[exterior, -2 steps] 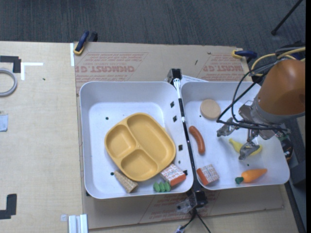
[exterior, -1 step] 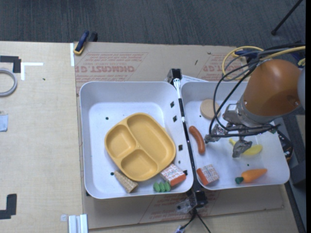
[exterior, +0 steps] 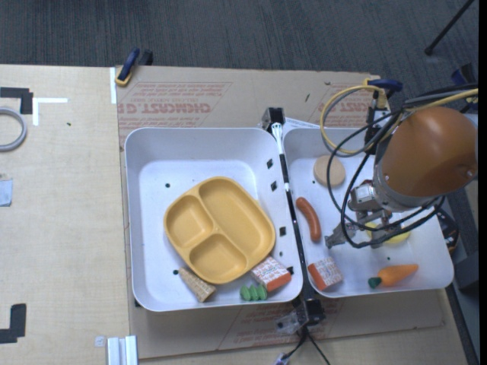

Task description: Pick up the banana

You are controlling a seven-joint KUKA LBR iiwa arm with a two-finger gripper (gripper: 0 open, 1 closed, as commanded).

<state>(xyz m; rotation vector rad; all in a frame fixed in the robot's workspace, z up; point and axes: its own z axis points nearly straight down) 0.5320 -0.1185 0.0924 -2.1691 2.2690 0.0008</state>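
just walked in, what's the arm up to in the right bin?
The arm is reaching down into the right bin, its tool low over the banana, which peeks out yellow beneath it. A grasp can't be confirmed from this angle. A sausage and a carrot lie nearby; the yellow tray sits in the left bin.

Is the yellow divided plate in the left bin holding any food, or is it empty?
Empty. The yellow three-compartment plastic plate shows only bare yellow in its compartments; the food pieces lie beside it on the left white bin floor.
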